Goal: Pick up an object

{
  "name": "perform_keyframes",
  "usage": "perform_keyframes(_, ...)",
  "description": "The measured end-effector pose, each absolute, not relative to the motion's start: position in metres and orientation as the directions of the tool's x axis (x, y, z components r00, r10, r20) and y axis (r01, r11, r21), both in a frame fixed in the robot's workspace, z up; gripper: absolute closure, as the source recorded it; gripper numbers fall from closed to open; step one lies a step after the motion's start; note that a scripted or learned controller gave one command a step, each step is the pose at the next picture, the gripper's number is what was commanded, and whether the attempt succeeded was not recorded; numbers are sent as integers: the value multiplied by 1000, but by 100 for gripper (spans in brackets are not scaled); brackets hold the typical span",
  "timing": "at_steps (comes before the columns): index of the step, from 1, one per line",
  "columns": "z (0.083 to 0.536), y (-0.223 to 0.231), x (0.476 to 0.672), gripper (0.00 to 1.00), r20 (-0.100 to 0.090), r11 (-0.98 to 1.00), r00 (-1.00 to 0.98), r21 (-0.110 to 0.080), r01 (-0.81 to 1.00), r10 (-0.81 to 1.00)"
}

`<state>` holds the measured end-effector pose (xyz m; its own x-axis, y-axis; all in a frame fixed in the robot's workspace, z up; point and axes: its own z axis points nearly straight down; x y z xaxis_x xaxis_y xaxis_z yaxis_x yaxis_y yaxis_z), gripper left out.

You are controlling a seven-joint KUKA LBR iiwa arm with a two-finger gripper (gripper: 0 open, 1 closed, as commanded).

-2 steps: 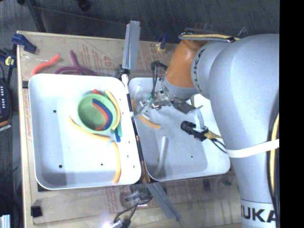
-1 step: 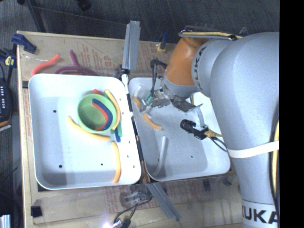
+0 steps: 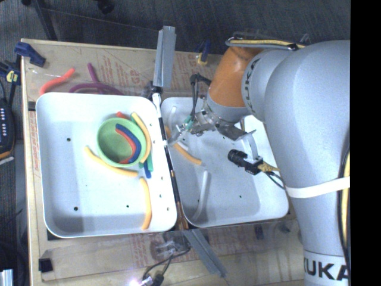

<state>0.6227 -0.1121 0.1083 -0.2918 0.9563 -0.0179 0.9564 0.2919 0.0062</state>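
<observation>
A grey KUKA robot arm with an orange band above its wrist is reaching in from the right side of the camera view, and it is covering much of the right white bin. Its end effector is sitting low near the upper left corner of that right bin, close to the wall the two bins share; whether it is spread or pressed together cannot be told from this slanted view, and nothing can be seen pinched in it. Just below the end effector, a short orange stick is lying on the floor of the right bin, angled down toward the right. Farther down in the same bin, a grey strip is lying almost upright in the view. A black cable connector is hanging off the arm over the middle of this bin. In the left white bin, a green bowl is resting near the centre, with red and blue curved pieces lying inside it. Yellow curved strips are wrapping around the right and lower sides of the bowl, and another yellow strip is lying below it, running down toward the bin's lower edge. Both bins are sitting side by side on a wooden table, where a red cord and a purple cord are lying just above the left bin.
</observation>
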Motion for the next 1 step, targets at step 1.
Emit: perform_keyframes(1, 96, -119, 577, 0, -8, 221, -221, -1, 975, 975)
